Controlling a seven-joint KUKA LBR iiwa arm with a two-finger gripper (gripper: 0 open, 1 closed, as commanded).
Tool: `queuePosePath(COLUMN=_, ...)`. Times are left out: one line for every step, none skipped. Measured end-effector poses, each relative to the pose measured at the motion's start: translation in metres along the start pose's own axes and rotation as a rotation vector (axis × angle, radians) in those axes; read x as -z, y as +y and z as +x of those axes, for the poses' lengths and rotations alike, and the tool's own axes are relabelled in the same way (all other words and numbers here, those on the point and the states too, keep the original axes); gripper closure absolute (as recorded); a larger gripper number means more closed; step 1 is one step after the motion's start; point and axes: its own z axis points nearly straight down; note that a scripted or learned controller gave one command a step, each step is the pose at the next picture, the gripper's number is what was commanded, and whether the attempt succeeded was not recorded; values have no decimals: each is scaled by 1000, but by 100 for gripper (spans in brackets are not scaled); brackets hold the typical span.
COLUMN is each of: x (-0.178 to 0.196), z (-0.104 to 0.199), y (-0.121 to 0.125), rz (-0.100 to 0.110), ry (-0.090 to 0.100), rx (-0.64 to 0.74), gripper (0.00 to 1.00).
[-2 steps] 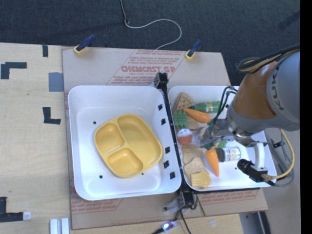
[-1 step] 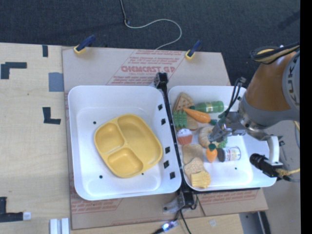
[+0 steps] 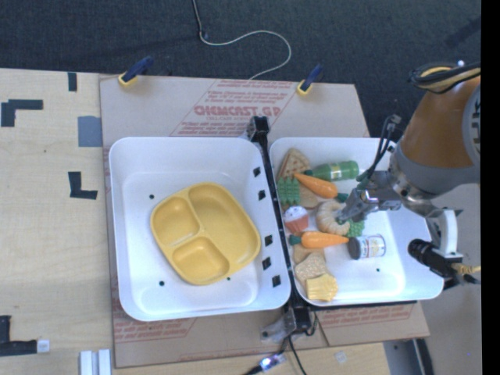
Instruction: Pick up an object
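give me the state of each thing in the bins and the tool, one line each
yellow divided plate: lying flat in the left bin, compartments bare
green bottle: on its side in the right bin
upper carrot: lying flat, tilted
lower carrot: lying flat
small jar: on its side
cheese wedge: lying flat near the front wall
tool: low over the toy pile, grip unclear

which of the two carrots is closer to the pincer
The lower carrot, lying level just under the pincer beside the small jar. The upper carrot lies tilted farther up the right bin, below the green bottle.
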Motion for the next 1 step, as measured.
queuePosePath(x=1, z=53, y=8, rz=3, ry=2, rx=5, gripper=100)
